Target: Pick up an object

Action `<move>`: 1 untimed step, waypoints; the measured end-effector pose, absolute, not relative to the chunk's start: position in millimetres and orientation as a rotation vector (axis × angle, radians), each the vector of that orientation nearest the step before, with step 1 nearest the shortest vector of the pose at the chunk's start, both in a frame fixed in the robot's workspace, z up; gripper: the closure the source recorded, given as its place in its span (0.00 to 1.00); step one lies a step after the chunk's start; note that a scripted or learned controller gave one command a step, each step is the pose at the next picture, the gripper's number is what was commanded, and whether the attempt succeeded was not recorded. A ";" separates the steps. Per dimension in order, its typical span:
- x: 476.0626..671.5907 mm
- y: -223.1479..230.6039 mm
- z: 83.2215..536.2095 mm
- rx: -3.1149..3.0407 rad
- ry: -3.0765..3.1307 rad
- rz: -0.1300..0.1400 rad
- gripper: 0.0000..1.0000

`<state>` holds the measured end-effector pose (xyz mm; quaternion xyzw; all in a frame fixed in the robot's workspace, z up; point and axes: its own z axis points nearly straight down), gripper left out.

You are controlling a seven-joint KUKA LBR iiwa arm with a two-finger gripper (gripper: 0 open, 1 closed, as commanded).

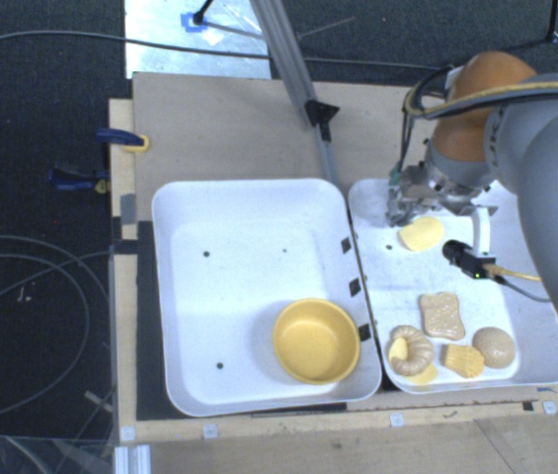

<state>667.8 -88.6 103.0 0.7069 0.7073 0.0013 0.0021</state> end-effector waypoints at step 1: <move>668.4 -82.6 166.9 2.211 2.222 0.009 1.00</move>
